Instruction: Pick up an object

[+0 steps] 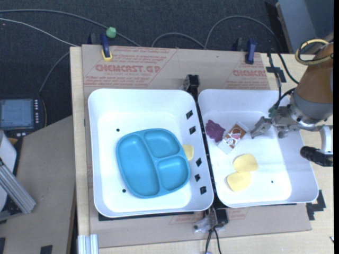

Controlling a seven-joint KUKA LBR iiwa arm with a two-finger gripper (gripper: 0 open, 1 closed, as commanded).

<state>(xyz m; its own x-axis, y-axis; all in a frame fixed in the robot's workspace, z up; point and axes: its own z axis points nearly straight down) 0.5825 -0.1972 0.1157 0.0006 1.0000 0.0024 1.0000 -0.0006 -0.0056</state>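
Snack packet (233, 136) is lying just left of my gripper (263, 127), which I'm hovering over it, fingers spread, gripping nothing, lining up a grab.

The big blue plate (152, 162) takes up most of the left bin (106, 110). The right bin (280, 187) has bare floor along its right side.

There were 2 shallow white bins (100, 142), 1 blue divided plastic tray (152, 162), 3 pale yellow pcs (245, 163), 1 purple item (214, 130), 1 small printed packet (233, 135).
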